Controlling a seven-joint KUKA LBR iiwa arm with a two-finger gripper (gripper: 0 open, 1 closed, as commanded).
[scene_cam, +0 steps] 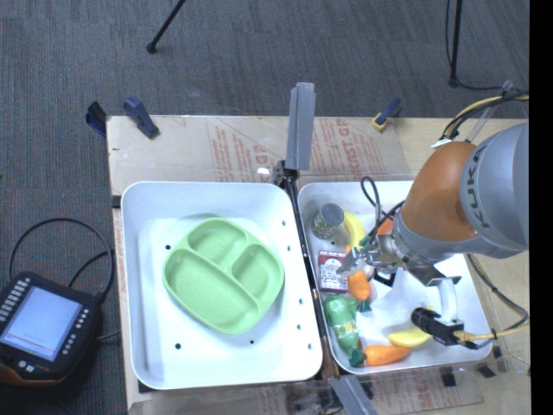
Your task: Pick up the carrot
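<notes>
Dark grey carpet (69, 50) covers the floor around a workbench topped with printed cardboard (233, 150). A thin black stand leg (173, 15) slants across the floor at far left, another stand (455, 33) rises at far right. Blue clamps (138, 117) grip the bench's far-left edge. A handheld control pendant (43, 327) with a lit screen lies on the floor, near left, its cable looping behind.

Green divided plate (224, 274) in left bin (138, 232); pendant (43, 325) on floor.
</notes>
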